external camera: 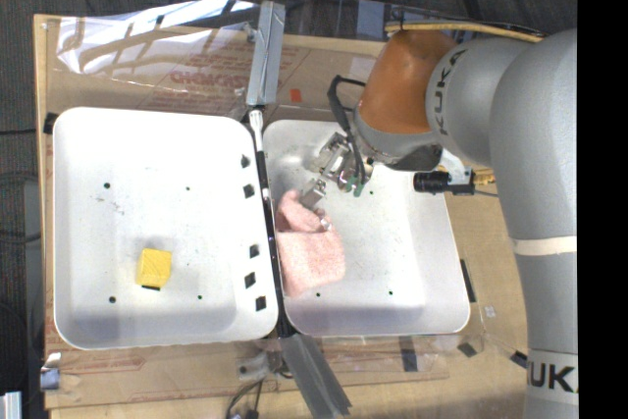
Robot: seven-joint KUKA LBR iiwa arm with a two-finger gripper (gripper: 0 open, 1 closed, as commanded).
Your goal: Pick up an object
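A dark carpeted floor is seen behind the table (147, 64), on which 2 white bins sit side by side. In the left bin (147, 162) a yellow block (154, 268) lies alone. In the right bin (412, 260), a pink cloth (312, 255) is bunched against the left wall, with the end effector (316, 199) touching its upper edge; whether the cloth is pinched cannot be told.

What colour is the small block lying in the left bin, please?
Yellow; the block shows clearly in the camera view.
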